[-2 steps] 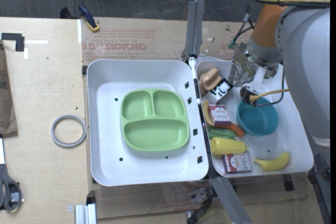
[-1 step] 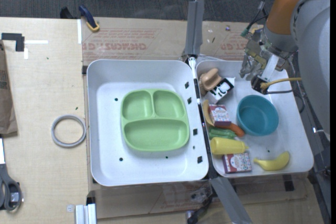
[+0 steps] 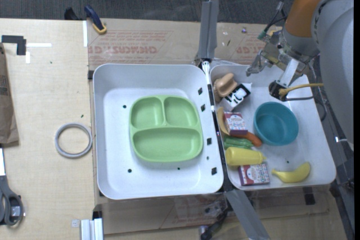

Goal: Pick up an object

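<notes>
Camera view looks down on the surface (image 3: 45,98), with the grey arm (image 3: 337,25) bulking in from the upper right of the frame and the two white bins side by side at centre. Largest inside them is the left bin (image 3: 107,137), which carries a green divided plate (image 3: 166,128); the right bin (image 3: 315,137) holds every loose item. The end effector (image 3: 279,73) hangs over the upper edge of the right bin, and whether it is open or closed cannot be told from this slant; nothing is seen held in it.

Likely targets, from large to small: a blue bowl (image 3: 275,123) in the middle of the right bin, a yellow corn-like piece (image 3: 244,155) at the lower left of that bin, a banana (image 3: 292,173) near the bottom edge, a small printed box (image 3: 253,175) just beside it, a tan bread-like piece (image 3: 225,84) and a black-and-white box (image 3: 238,95) at the upper left.

My judgement: the banana is the cleanest pick, lying apart from its neighbours. The pile along the left wall of the right bin is crowded, with items touching, and the bin wall there would hinder a descent. The bowl's rim could slip.

Outside the bins, a grey ring (image 3: 73,139) lies on the surface at left.
</notes>
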### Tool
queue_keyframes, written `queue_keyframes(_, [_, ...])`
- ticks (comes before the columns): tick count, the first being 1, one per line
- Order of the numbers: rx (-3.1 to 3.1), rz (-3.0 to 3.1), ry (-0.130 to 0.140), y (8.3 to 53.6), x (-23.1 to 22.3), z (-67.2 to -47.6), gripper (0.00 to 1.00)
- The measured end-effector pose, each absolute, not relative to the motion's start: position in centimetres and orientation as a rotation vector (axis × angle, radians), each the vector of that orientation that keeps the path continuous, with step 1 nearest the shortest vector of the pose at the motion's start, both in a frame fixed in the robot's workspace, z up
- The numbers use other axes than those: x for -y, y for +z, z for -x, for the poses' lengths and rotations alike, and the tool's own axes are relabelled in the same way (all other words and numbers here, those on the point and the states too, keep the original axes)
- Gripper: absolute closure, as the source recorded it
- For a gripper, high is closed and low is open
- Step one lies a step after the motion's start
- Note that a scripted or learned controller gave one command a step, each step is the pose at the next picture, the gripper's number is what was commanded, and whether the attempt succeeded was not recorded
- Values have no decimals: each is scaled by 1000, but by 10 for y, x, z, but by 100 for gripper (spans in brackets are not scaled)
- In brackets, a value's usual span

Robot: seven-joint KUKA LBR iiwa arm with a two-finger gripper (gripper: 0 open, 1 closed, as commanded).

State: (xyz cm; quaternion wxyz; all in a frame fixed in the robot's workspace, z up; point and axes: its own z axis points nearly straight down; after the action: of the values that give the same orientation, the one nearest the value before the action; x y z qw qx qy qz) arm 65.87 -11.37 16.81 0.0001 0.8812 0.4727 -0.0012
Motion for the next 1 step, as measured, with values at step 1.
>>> queue_keyframes(1, [-1873, -2523, -5, 235, 76, -611, 0])
